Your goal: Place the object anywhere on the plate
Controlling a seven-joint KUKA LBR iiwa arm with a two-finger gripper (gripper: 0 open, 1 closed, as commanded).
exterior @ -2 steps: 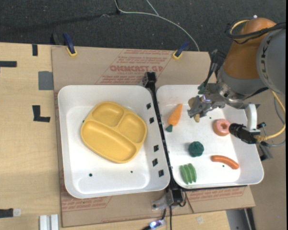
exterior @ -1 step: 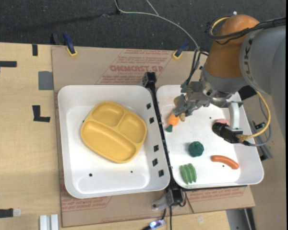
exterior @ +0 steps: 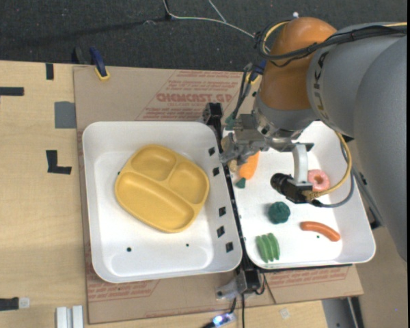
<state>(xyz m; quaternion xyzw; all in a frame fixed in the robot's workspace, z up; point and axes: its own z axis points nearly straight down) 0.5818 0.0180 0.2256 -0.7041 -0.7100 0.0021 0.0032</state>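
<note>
The gripper (exterior: 244,157) hangs over the left edge of the right bin (exterior: 355,251), close to the divide between the 2 bins. An orange carrot (exterior: 249,167) sits directly under it, its long axis running from upper right down to lower left, with a small green tip at the lower end. Whether the fingers are apart, together, or clamped on the carrot cannot be told; the wrist hardware hides them from above.

The yellow plate (exterior: 162,186), split into 3 compartments, lies in the left bin (exterior: 102,251), to the left of the carrot and slightly lower in the view, just across the bin walls. So the coming move likely turns on a short carry leftward over those walls.

Elsewhere in the right bin are a pink donut (exterior: 318,180), a dark green lump (exterior: 279,212), a sausage (exterior: 320,231) and a light green vegetable (exterior: 268,247), all well apart from the plate.
</note>
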